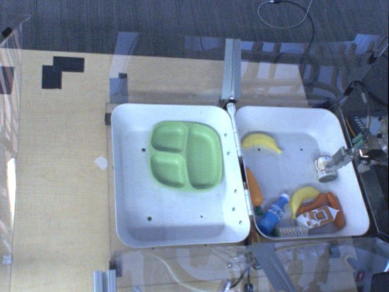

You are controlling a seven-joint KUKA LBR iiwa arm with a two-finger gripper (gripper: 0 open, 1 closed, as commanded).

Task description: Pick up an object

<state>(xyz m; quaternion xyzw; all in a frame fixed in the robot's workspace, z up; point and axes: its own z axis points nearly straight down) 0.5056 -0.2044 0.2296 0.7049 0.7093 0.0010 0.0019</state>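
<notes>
The right bin (pixel 304 126) holds several objects. A yellow banana (pixel 261 142) lies near its far left corner. A small silver metal cup (pixel 326 169) with a handle sits by the right wall. An orange carrot (pixel 256 190) lies along the left wall, and a blue bottle (pixel 271 215) rests in the near left corner. A second banana (pixel 302 198) curves over an orange-red bottle with a white label (pixel 322 215) at the near right.
The left bin (pixel 130 212) holds a green divided plate (pixel 185 155) at its middle. A metal divider post (pixel 229 72) stands between the bins at the back. Cables and hardware crowd the right edge of the bench.
</notes>
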